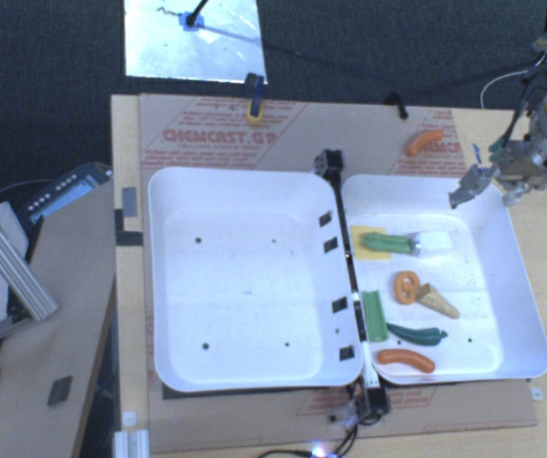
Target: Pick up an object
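Toy food lies scattered in the right bin [526, 303], and the orange sausage [406, 359] at its near edge (light, stiff, probably slick) looks best pinched across its middle by the gripper [491, 187], whose fingers stand apart, empty, above the far corner.

The table [130, 151] carries a printed board [216, 132]; two white bins [244, 189] sit on it, below and left of the gripper [488, 187]. An orange sausage [426, 142] lies just left of it.
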### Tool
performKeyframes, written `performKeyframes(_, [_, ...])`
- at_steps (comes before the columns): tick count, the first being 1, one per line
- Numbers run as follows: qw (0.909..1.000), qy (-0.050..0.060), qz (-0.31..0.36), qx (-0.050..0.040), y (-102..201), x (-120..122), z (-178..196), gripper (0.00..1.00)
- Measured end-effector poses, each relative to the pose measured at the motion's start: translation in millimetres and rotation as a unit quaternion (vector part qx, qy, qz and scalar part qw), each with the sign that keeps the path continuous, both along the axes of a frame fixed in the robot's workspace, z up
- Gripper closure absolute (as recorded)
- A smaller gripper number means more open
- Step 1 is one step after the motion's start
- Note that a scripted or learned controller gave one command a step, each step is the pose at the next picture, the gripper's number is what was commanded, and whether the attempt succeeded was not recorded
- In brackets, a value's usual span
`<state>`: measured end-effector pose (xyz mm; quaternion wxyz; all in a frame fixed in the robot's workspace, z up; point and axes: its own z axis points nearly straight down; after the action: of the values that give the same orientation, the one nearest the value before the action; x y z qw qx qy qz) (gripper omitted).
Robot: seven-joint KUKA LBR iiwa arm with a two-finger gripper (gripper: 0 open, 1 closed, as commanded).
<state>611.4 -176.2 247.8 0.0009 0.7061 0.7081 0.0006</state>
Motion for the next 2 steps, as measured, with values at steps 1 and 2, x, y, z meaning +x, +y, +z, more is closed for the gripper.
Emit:
performKeyframes(1, [1.0, 0.003, 0.005, 0.0025, 92.2, 58.2, -119.6, 0.0])
performKeyframes(2, [1.0, -0.002, 0.002, 0.0001, 84.6, 58.8, -100.7, 1.0])
